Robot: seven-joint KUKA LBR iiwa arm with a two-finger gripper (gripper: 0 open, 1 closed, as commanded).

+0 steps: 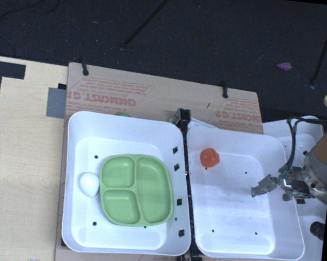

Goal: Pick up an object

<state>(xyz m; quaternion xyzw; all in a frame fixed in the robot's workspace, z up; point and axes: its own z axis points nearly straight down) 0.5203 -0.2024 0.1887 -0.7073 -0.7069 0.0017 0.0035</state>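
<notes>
The orange ball [210, 157] looks light, probably soft; grip across its middle. The gripper [263, 187] holds nothing, seemingly parted.

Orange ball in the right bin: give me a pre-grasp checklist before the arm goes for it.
1. Ball in view and unobstructed: ok, it lies alone at the far left of the right bin.
2. Gripper above the ball: not ok, it sits over the bin's right half, well aside.
3. Jaws open: cannot tell.
4. Gripper free of any object: ok, nothing seen at its tip.
5. Path to ball free: ok, bare bin floor between.
6. Green tray and white egg out of the way: ok, both in the left bin.
</notes>
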